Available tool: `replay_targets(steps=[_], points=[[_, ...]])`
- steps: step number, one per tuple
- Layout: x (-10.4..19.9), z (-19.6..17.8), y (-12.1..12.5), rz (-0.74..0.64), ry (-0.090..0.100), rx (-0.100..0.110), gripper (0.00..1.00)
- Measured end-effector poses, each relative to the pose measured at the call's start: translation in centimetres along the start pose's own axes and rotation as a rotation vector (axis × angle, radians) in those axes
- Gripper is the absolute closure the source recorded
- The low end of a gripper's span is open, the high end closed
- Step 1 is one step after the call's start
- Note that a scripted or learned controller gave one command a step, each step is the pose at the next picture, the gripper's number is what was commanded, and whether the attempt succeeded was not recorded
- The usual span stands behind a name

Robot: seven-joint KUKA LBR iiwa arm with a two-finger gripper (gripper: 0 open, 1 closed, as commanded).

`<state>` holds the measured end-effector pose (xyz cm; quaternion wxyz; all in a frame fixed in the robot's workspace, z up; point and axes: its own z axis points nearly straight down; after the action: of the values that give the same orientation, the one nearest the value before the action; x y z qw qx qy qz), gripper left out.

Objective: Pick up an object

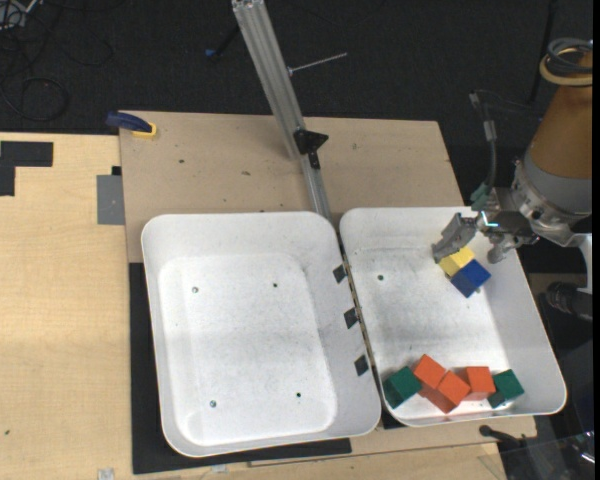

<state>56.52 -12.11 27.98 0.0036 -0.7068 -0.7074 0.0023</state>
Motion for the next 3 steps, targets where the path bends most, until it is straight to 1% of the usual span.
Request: replay_targets(steps=[1,2,3], points=[[-0.1,-0.3,0.0,0.002,-0.001,-0.005,0.0],[0.1,6.2,0.1,0.001,0.0,0.002,0.0],[0.3,10.7,0.2,0.002,0.0,0.001,0.0]])
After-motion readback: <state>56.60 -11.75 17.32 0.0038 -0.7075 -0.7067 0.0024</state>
